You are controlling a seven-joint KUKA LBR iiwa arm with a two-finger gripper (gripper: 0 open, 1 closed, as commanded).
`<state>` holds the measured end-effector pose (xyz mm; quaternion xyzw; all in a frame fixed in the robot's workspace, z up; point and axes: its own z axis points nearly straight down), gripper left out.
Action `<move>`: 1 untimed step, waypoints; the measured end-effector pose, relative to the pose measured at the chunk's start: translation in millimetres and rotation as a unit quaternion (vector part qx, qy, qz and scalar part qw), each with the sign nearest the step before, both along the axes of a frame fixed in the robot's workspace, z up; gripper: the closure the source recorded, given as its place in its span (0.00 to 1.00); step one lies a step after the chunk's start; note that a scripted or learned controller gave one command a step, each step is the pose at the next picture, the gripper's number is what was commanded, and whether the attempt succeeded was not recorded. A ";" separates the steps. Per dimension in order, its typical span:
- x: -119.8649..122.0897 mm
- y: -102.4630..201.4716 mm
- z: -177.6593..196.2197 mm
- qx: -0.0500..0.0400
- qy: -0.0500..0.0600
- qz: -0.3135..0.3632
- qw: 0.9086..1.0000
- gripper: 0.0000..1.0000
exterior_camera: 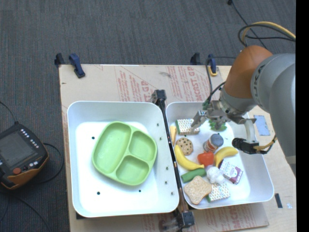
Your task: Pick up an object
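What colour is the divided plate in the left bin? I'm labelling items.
Light green, clearest in the camera view.

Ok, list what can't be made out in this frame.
- Gripper: finger state unreadable, the wrist covers it from above.
- Green item under the gripper: mostly hidden by it, identity unclear.
- Pink packet: print too small to read.
- Arm: cut off at the right edge.

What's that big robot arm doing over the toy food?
The robot arm reaches in from the right, and its gripper hangs over the back of the right bin. That bin holds toy food: a cookie, bananas, a slice of bread and crackers. Nothing sits between its fingers yet. The left bin holds a green divided plate.
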<state>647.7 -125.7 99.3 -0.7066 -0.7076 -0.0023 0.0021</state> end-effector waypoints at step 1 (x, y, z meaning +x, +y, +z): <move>0.3 43.0 -6.3 -0.005 -0.004 0.000 1.000 0.00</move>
